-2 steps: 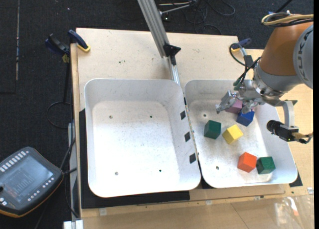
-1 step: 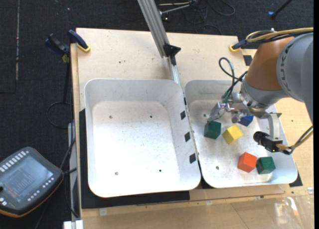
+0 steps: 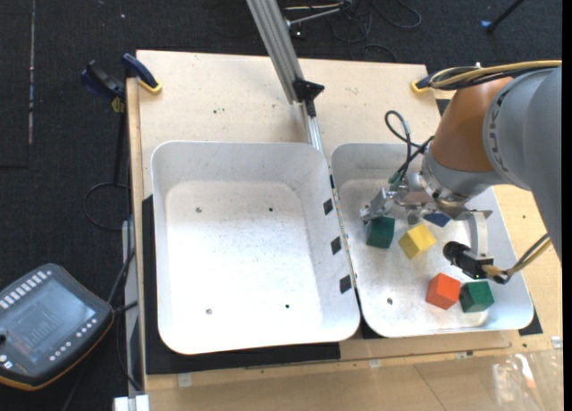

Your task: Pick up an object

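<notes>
Gripper point(image 3: 390, 208) low in right bin point(image 3: 509, 306) — jaws' state cannot be told. Green cube point(image 3: 381, 232) just beneath; yellow cube point(image 3: 416, 242) beside it — orange cube point(image 3: 442, 291) nearer front.

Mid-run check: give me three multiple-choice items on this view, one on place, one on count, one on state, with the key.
1. Which bin holds the blocks?
A. the one nearer the arm
B. the one farther from the arm
C. both

2. How many green blocks show?
A. one
B. two
C. three

3. The orange block is
A. lifted
B. on the bin floor
C. outside the bins

Key: 1 A, all blocks lie in the bin under the hand. 2 B, a green block beside the yellow block, a second green block by the orange. 3 B, it rests on the floor.
</notes>
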